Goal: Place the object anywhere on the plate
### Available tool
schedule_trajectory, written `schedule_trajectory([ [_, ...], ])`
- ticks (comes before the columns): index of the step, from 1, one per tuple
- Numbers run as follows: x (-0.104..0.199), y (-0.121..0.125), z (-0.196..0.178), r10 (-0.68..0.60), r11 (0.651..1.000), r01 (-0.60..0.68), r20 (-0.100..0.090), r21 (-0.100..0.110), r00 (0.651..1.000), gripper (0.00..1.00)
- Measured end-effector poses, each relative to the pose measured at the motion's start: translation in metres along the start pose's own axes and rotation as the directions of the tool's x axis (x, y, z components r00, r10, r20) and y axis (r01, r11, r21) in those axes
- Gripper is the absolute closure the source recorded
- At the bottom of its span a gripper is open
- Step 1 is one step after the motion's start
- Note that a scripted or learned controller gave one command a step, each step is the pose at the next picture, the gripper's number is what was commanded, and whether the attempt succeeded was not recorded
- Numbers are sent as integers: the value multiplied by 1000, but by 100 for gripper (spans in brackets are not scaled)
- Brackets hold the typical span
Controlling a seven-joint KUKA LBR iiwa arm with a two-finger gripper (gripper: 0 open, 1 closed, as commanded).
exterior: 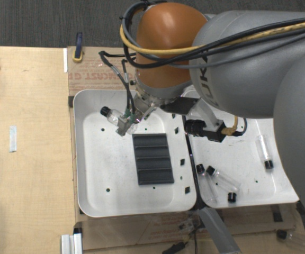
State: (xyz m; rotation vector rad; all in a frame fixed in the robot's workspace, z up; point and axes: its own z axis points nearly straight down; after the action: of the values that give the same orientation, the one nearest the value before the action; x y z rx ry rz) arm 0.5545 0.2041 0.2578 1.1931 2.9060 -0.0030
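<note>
Vial (109, 115), clear with a black cap, lies in the left bin (89, 157) near its upper left corner, touching my gripper (125, 125); whether my jaws are parted or closed on it I cannot tell. Just right sits the dark ribbed plate (153, 159). More vials (218, 180) lie in the right bin (248, 192)

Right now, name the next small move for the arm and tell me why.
Probably a short descent onto the vial, then close. The gripper sits in the left bin, right beside that black-capped clear vial near the back wall, and nothing shows between its fingers. The dark ribbed plate lies just in front, with nothing on it yet.
</note>
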Motion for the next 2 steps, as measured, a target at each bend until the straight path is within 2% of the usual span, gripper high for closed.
schedule_trajectory([
  [1,50,-51,-5,-131,991,131,-1,1,991,100],
  [2,26,-27,-30,-583,812,583,1,-2,812,100],
])
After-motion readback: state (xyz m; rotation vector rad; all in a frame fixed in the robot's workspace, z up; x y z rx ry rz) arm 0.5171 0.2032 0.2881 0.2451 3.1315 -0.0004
